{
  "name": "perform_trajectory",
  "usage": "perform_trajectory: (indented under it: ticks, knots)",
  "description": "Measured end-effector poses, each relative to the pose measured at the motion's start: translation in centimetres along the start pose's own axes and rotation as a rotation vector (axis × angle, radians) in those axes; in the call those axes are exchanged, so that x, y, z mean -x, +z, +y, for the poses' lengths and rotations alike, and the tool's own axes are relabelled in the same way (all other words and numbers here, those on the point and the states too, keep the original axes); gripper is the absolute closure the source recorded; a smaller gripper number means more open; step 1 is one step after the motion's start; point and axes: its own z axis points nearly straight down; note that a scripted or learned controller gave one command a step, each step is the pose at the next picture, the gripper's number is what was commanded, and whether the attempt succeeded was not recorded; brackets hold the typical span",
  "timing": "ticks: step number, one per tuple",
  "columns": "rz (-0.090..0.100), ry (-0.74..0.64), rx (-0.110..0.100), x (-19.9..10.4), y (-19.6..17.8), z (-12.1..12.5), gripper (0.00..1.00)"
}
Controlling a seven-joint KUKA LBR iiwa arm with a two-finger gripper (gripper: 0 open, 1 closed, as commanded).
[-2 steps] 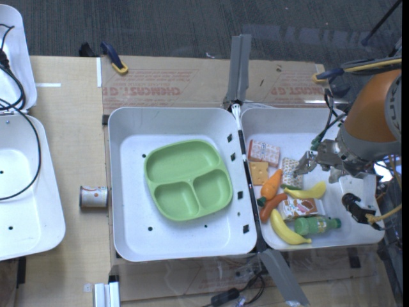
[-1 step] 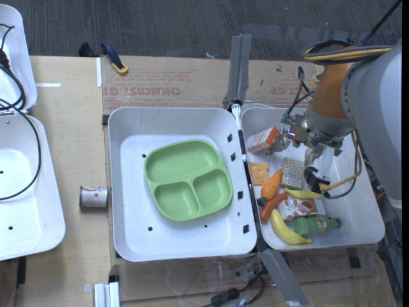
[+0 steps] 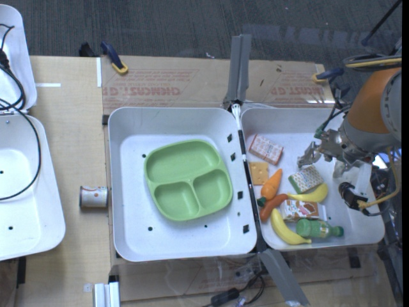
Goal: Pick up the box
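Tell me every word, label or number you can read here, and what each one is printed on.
"CHEMCNZ1 GF", red, upside down and mirrored, a doubtful reading: on the cardboard sheet behind the bins.
The same red print repeats on the cardboard's right part; blurred.
Pink box: print too small to read.
Red and white carton: label blurred.
Green bottle: label unreadable.
Small can on the bench: no legible text.

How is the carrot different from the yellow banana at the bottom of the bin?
The carrot is orange with a fairly straight body; the banana is yellow and curved. The carrot lies higher up in the right bin, beside the cracker-like square, while the banana lies near the bin's front edge, next to the green bottle. The banana looks longer. Both lie flat in the same bin.
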Motion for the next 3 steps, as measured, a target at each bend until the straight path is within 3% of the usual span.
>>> perform_trajectory:
  ticks: [1, 2, 3]
  knots:
    - [0.000, 0.052, 0.000, -4.9, 0.0, 2.9, 0.00]
    - [-0.014, -0.079, 0.013, -8.1, -0.2, 1.5, 0.00]
    - [0.000, -0.085, 0.002, -1.4, 0.0, 2.1, 0.00]
